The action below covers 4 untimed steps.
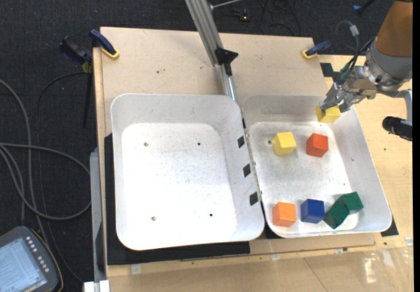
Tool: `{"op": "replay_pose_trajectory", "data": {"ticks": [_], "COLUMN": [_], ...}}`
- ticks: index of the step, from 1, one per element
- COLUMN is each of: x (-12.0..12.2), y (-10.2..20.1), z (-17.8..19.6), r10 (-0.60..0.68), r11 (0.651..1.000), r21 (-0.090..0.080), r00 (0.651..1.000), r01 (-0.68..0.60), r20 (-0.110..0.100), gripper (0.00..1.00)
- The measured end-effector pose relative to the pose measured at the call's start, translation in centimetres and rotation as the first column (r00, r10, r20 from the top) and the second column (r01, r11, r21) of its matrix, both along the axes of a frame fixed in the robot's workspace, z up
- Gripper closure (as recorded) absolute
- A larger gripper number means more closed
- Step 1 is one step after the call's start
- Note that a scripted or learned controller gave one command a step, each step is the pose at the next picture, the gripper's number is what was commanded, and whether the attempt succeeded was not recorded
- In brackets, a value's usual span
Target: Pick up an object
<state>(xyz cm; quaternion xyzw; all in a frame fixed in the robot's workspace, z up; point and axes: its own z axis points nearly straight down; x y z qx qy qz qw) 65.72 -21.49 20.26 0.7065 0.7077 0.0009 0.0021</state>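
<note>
You see jaws [333, 105] closed on small yellow block [328, 113], above right bin [367, 159] far rim. Inside right bin: yellow cube [284, 143], red cube [317, 145] nearest below; orange cube [283, 213], blue cube [313, 210], green blocks [344, 209] along near wall.

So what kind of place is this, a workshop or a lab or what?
Most likely a robotics lab set up for grasping trials. A robot arm reaches over two white bins, coloured blocks lie in the right one, and cables trail over dark carpet.

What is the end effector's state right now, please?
End effector: closed on a yellow block, lifted above the right bin.
</note>
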Motion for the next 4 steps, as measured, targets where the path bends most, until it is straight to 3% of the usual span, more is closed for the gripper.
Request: {"op": "replay_pose_trajectory", "data": {"ticks": [3, 4], "x": [-1.6, -3.2], "y": [16.2, 21.5], "z": [1.8, 1.3], "r10": [0.007, 0.007], "r11": [1.0, 1.0], "r21": [0.003, 0.004], "r00": [1.0, 1.0], "r01": [-0.007, -0.007], "r20": [-0.005, -0.008], "gripper": [1.0, 1.0]}}
